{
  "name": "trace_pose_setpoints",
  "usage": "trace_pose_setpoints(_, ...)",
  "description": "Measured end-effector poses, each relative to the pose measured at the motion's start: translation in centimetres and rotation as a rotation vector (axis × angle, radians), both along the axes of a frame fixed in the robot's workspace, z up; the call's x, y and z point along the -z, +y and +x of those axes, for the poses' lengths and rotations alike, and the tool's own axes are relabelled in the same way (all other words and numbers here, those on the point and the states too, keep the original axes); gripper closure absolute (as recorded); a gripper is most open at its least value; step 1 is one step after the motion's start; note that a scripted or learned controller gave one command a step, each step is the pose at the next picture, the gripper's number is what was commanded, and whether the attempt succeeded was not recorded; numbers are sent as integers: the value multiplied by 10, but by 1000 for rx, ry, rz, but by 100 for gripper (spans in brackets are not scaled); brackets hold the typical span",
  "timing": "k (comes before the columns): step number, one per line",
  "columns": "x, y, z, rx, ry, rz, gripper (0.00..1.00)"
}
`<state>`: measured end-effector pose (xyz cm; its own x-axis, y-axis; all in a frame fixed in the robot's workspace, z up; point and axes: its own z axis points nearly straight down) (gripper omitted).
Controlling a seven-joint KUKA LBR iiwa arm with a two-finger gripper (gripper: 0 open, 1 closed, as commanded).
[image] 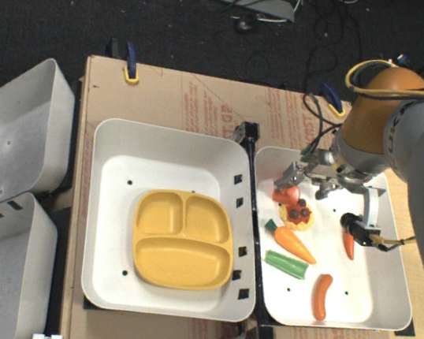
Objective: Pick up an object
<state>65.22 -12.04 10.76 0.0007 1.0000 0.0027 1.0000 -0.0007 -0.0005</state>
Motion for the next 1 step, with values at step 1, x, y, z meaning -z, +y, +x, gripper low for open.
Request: trace_pose_setpoints(1,-14,0,1,0,-6,-2,100)
